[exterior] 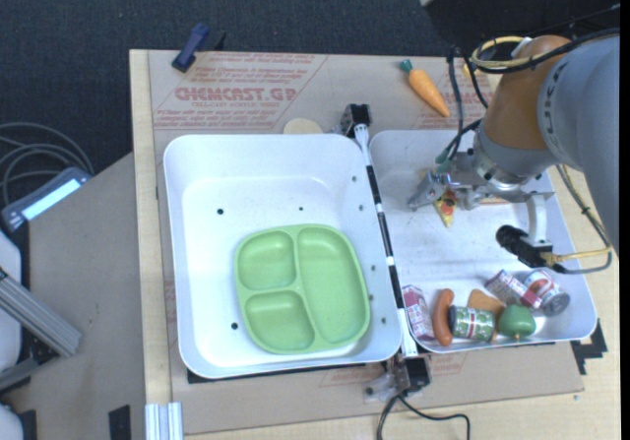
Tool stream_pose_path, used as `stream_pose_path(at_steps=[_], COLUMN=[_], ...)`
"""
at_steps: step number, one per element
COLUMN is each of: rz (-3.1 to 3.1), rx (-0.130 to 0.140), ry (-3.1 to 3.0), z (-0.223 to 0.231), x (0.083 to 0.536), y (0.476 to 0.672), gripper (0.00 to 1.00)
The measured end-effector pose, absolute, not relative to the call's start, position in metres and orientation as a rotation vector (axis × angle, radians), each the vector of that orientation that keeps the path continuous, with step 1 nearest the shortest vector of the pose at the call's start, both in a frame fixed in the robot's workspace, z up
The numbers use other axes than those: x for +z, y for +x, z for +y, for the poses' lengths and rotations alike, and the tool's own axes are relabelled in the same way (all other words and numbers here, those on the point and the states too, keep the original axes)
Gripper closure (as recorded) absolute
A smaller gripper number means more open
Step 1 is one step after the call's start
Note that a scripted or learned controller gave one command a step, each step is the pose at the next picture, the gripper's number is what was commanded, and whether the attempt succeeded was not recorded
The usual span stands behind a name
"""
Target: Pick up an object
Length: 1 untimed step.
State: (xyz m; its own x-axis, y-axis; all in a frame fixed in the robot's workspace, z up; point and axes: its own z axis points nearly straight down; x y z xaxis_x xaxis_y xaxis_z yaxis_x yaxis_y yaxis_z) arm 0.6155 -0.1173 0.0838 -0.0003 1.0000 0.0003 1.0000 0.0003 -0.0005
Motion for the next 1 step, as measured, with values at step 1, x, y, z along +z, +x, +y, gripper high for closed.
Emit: stream_pose_path(at_steps=[1], rz=[-2.224], rx=[-0.001], ry=[-2.221], z=[-0.1215], x=[0.085], y=[0.6522], gripper=[0.0])
